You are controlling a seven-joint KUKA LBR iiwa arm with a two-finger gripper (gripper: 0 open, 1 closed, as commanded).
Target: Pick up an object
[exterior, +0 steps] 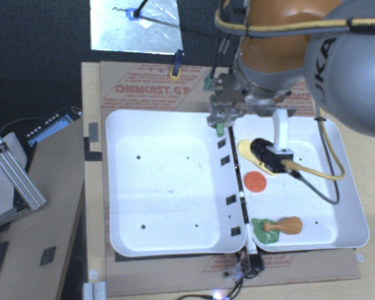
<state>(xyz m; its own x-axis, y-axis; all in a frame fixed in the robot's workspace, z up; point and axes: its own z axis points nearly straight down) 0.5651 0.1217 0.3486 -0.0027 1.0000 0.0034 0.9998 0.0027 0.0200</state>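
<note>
While the grey arm [353, 74] is reaching in from the right, its orange band [287, 11] is hanging over the far edge of the right bin [328, 208]. The gripper [223, 116] is pointing down at that bin's far left corner, right by the ridge where the two bins are meeting. Whether the gripper is open or closed I cannot tell, since the wrist is covering much of it from above. A small green bit [220, 129] is peeking out just under the gripper at the same corner, and I cannot tell what it is.

The objects to pick from are all lying in the right bin. A yellow piece [246, 149] is lying on the floor toward the far left corner, with its right side partly hidden. A red-orange disc [255, 180] is lying flat a little nearer, close to the left wall and just apart from the yellow piece. A brown drumstick-shaped toy [286, 225] is lying along the near edge, its thin end touching a green piece [261, 233] that is sitting in the near left corner.

The left bin [162, 192] is sitting side by side with the right one. Both are resting on a brown cardboard sheet [147, 86] with red lettering, and a yellow clip [175, 72] is sitting at that sheet's far edge.
</note>
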